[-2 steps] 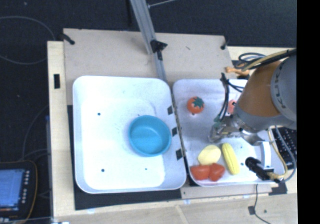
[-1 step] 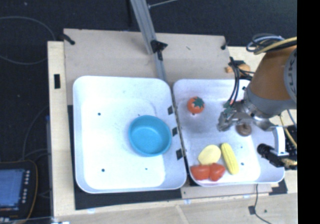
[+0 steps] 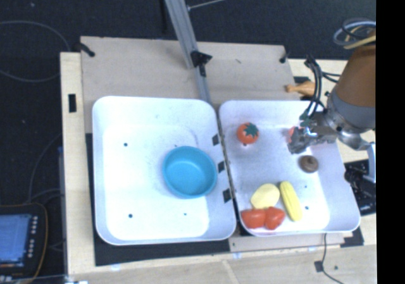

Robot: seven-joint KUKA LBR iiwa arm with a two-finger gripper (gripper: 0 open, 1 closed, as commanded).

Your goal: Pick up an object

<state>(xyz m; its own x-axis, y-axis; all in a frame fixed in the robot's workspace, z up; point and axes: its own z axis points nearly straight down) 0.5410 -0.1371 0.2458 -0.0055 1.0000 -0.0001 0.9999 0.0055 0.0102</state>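
In the camera view, the arm is reaching in from the right and the gripper (image 3: 299, 140) is hanging over the right bin (image 3: 272, 112), just above a small brown object (image 3: 308, 163). Whether it is holding anything cannot be told. A tomato (image 3: 247, 133) is lying to the left, and a lemon (image 3: 266, 195), a corn cob (image 3: 290, 200) and a red pepper (image 3: 263, 217) are sitting along the near edge. A blue bowl (image 3: 188, 171) is resting in the left bin (image 3: 126, 124). This is looking like the approach step; next it is calling for lowering squarely onto the brown object.
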